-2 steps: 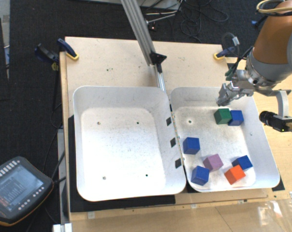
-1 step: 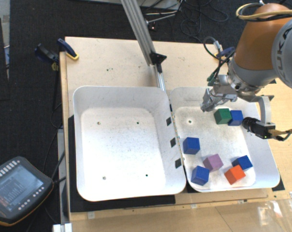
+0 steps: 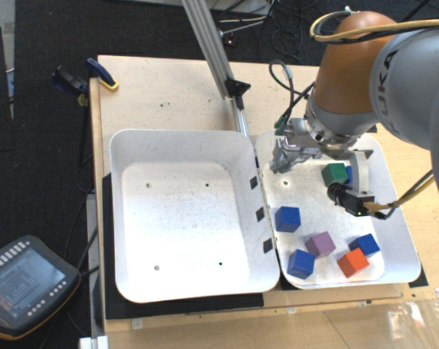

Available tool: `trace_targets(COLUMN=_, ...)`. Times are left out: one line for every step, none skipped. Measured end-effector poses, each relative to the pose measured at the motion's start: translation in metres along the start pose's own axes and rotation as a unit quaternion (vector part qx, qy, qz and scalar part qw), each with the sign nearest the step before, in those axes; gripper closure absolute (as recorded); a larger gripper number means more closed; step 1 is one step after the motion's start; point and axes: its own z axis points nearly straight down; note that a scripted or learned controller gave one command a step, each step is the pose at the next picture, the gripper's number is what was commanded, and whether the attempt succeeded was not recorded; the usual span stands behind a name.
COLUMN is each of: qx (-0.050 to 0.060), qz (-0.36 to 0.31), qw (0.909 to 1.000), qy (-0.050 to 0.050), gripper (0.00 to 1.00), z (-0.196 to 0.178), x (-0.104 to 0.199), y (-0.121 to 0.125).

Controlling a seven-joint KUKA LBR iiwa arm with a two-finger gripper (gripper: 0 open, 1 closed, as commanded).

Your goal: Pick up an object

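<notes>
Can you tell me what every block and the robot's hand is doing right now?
gripper: hovering above right bin, holding nothing seen
green block: resting, beside the wrist
blue blocks: resting, apart
purple block: resting
orange block: resting, touching one blue block

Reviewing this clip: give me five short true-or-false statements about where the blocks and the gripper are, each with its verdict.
1. Every block lies in the right bin. True.
2. The orange block lies in the left bin. False: it lies in the right bin, beside a blue block.
3. The gripper hangs over the right bin's far left part. True.
4. The purple block sits between the gripper's fingers. False: it lies on the bin floor, nearer the camera.
5. The green block lies close under the arm's wrist. True.
</notes>
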Motion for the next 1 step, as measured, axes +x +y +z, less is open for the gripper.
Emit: trace_targets(qx=0.000, qz=0.000, qw=1.0000, qy=0.000, gripper=1.00, z=0.0166, x=0.0537, y=-0.0073)
